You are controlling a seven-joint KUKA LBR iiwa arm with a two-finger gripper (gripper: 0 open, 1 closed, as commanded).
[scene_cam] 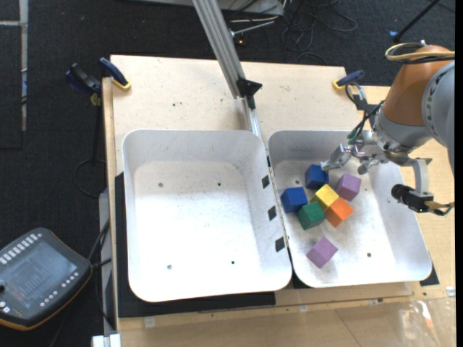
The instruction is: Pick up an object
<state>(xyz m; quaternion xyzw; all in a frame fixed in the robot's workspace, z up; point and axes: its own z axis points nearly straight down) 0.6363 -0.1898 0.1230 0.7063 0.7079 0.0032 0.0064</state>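
Right bin (405, 255) holds the blocks, clustered at its centre. Gripper (352, 156) hovers at 12 o'clock of them, fingers spread, nothing between. Best target: lone purple block (322, 251) at 6 o'clock; descend straight, straddling flat faces.

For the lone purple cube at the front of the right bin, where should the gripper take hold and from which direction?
Take the lone purple cube by two opposite side faces, coming straight down from above. It sits apart from the cluster around the green cube and orange cube, so there is room beside it. It lies turned relative to the right bin's walls, so the gripper would probably need rotating to match.
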